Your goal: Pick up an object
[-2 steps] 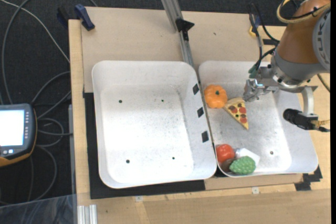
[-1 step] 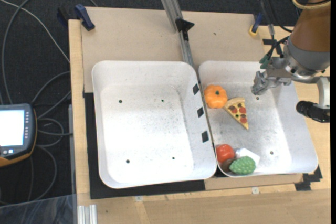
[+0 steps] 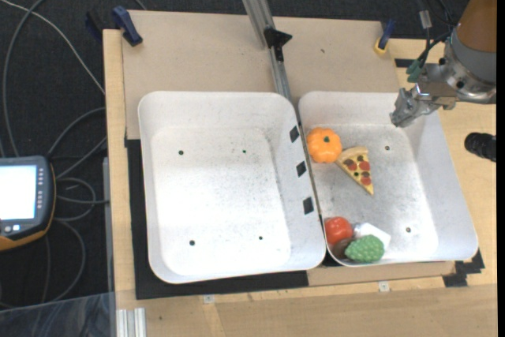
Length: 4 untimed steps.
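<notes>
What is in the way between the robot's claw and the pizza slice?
Nothing visible. The gripper hangs over the upper right part of the right bin, and only bare white bin floor lies between it and the pizza slice. The orange pumpkin sits off to the slice's left.

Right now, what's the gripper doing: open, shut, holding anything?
Gripper: above the right bin's upper edge, apart from the toys; open or shut cannot be told.

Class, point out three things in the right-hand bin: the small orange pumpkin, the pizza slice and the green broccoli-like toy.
orange pumpkin (image 3: 324, 145), camera view, middle of its body.
pizza slice (image 3: 357, 168), camera view, middle of its topping face.
green broccoli-like toy (image 3: 364, 249), camera view, centre of its bumpy green top.
</notes>
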Each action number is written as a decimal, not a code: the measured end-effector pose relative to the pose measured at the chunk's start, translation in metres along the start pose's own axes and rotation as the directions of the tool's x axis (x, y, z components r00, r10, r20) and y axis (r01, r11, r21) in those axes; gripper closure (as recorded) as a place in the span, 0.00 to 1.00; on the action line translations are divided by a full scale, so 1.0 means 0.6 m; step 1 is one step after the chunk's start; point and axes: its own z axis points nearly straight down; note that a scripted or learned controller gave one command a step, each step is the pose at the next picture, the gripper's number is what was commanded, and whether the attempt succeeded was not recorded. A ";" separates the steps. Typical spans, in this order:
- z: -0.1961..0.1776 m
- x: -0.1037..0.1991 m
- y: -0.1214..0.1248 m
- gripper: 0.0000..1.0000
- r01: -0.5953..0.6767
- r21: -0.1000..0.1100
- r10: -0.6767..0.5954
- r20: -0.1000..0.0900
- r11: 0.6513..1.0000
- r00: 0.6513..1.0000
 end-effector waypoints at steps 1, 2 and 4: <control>0.001 0.094 0.024 1.00 0.005 0.005 -0.005 -0.003 1.000 1.000; 0.028 0.162 0.048 1.00 0.004 0.009 -0.004 -0.004 1.000 1.000; 0.079 0.334 0.071 1.00 0.004 0.013 -0.004 -0.004 1.000 1.000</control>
